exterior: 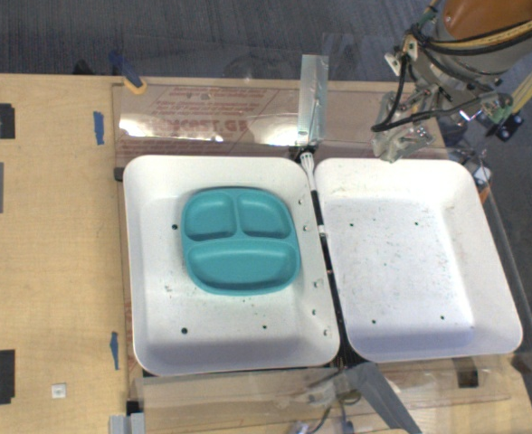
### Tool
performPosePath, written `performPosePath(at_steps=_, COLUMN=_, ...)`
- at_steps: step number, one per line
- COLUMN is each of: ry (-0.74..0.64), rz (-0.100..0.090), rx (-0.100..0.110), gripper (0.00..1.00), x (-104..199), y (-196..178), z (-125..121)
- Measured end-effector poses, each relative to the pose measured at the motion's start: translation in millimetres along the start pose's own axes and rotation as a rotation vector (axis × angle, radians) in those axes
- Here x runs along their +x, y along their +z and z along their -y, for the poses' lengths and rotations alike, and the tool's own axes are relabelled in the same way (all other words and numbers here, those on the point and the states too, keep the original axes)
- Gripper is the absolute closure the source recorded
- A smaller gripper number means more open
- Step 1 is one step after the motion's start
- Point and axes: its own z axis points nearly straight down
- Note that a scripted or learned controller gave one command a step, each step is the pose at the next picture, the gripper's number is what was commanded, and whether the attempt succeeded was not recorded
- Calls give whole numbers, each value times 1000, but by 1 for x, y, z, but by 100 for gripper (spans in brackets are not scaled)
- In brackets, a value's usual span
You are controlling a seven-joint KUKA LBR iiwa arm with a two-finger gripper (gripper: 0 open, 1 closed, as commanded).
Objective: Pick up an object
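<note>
- Nearest us, along the 6 o'clock edge, a clear strip runs under the two white bins, probably bracing them so they keep their places on the bench.
- The left bin [148, 333] holds the one thing we can pick: a teal divided plate [240, 240], lying flat and upright slightly toward 11 o'clock from the bin's middle, its two small compartments at 12 o'clock and the large one at 6. Its low rounded rim, we judge, gives two fingers little to bite on, so the rim edge is the likelier grip.
- The right bin [447, 315] touches the left one along the centre seam; its floor carries dark specks and small holes.
- Farther off, a clear upright post [313, 98] stands at 12 o'clock above the seam.
- Farthest, at 1 o'clock, the gripper [403, 141] hangs over the right bin's far rim, well apart from the plate. We cannot tell its state amid the cables. We judge the reach not yet begun.
</note>
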Motion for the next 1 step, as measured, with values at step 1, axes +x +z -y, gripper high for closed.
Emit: performPosePath(at_steps=1, ry=44, rz=-25, rx=-12, gripper=100, x=-43, y=1, z=-53)
